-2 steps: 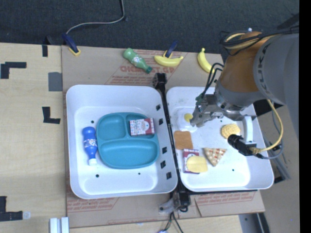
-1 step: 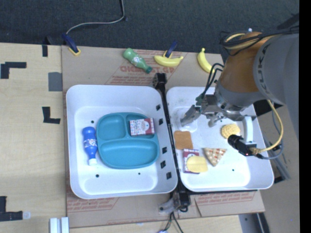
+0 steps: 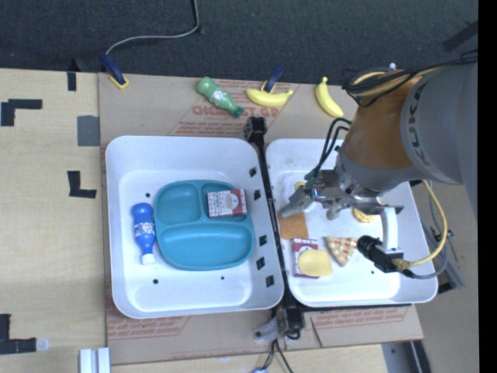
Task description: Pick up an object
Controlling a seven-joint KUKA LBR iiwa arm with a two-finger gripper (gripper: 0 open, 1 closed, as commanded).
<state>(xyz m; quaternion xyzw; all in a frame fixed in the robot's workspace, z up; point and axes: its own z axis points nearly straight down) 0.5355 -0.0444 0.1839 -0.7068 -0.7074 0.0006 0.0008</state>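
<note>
My gripper [image 3: 318,205] hangs over the middle of the right bin [image 3: 411,286], below the grey arm with its orange band. Its two grey fingers [image 3: 298,203] stand apart, and I see nothing between them. Just below the left finger lies a brown toast-like square [image 3: 293,226]. Further toward the front are a pizza slice [image 3: 340,248] and a yellow piece [image 3: 314,264] resting on a red-and-white packet [image 3: 301,246]. A small yellow item [image 3: 363,215] peeks out under the wrist.
The left bin [image 3: 124,286] holds a teal divided plate [image 3: 203,239] with a red-and-white packet [image 3: 227,203] on it, and a blue bottle [image 3: 143,231] beside it. Behind the bins lie a green bottle [image 3: 219,97] and two bananas [image 3: 269,96] [image 3: 328,99].
</note>
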